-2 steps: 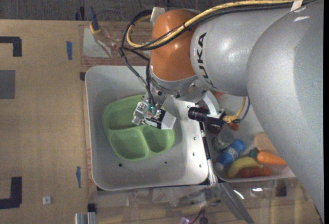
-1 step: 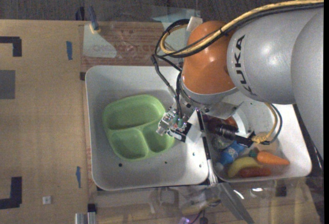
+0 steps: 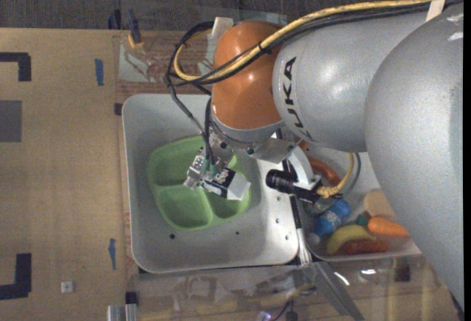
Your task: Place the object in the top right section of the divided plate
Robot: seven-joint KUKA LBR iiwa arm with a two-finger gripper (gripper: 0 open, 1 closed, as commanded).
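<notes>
A green divided plate [image 3: 171, 178] lies in the left white bin [image 3: 147, 238]. My gripper [image 3: 200, 174] hangs low over the plate, near the ridge where its sections meet, toward the plate's right side. The grey arm with its orange band [image 3: 246, 84] comes in from the right and hides the plate's upper right part. The small fingers are too cluttered to read, and I cannot make out any object between them.
The right bin [image 3: 360, 257] holds toy food: a yellow banana [image 3: 346, 236], an orange carrot [image 3: 388, 227], a blue piece [image 3: 333, 215] and something orange-red [image 3: 324, 168]. Cables loop above the left bin. The tan benchtop stretches to the left.
</notes>
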